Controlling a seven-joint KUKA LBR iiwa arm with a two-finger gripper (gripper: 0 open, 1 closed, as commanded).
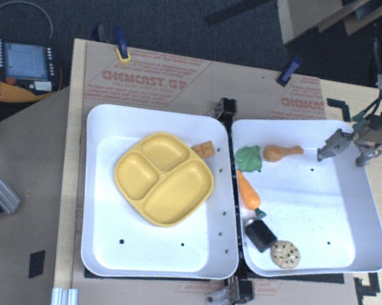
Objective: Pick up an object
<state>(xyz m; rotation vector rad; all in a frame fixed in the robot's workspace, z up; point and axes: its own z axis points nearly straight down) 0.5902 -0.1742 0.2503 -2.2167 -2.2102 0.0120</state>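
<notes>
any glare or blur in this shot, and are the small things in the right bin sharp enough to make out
Camera view: even, soft lighting; the white bins look bright but keep their edges, with faint shadows under the yellow plate. The carrot, cookie and black block are readable though slightly soft. The gripper at the right edge is blurrier, its fingers spread open.

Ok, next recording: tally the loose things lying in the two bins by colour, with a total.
Yellow: 1, divided plate
Brown or tan: 3, small block, drumstick-shaped piece, cookie
Green: 1, leafy piece
Orange: 1, carrot
Black: 1, small block
Total: 7
</notes>
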